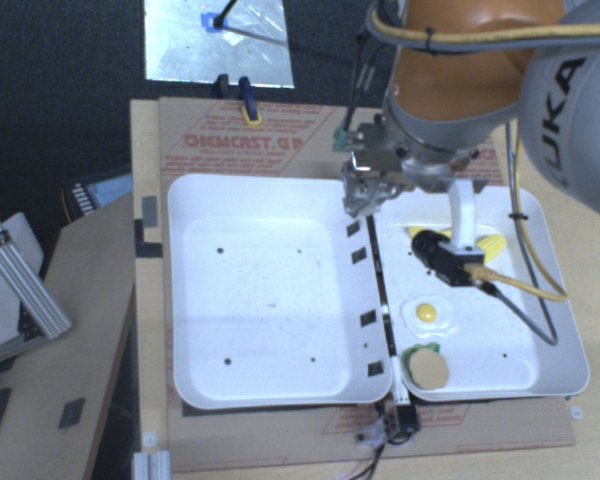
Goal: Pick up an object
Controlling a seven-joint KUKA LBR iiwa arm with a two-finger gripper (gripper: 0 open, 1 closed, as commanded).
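Camera view — gripper (364, 200) over right bin (525, 360) rim

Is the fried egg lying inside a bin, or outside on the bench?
Inside. The fried egg lies flat, yolk up, on the floor of the bin at the view's right, within its white rim.

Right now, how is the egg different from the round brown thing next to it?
The egg is white with a yellow middle; the round brown thing is tan with green at its edge. The egg has a wavy outline; the round brown thing is a neat circle. Both lie flat in the right bin, close together.
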